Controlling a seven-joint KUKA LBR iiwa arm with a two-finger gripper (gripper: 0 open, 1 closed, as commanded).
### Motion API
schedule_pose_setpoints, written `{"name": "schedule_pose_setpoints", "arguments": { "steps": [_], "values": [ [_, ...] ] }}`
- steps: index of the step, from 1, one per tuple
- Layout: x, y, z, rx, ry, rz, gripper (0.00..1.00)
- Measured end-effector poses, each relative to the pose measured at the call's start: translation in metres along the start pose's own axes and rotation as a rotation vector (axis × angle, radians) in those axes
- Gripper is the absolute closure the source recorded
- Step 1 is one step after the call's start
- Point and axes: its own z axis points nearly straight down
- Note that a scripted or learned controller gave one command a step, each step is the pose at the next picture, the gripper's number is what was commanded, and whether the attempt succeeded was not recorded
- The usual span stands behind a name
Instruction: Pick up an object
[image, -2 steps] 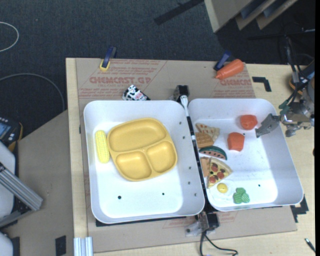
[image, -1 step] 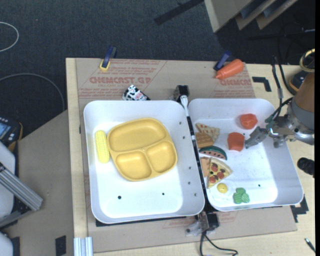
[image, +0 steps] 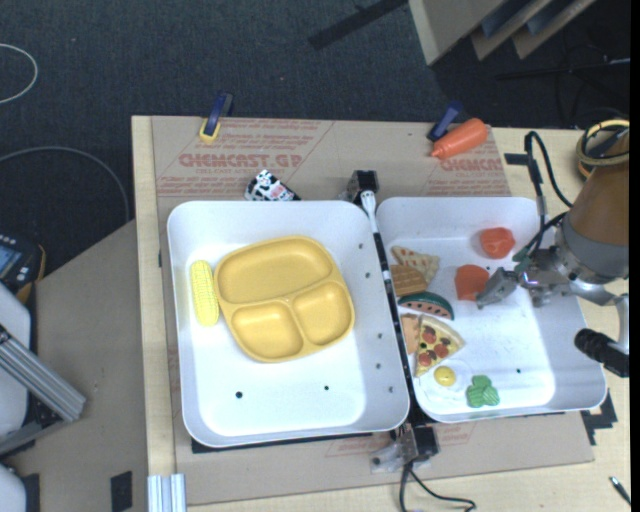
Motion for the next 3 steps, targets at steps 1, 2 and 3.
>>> {"name": "schedule_pose_setpoints", "arguments": {
  "steps": [1,2,3],
  "values": [
    [0.001,-0.001,0.054,0.001,0.0,0.0,0.0],
    [0.0,0.001,0.039,-0.007,-0.003,0.002,1.0],
    [0.0,0.009,-0.006,-0.012,-0.005,-0.001,1.0]
  ]
}}
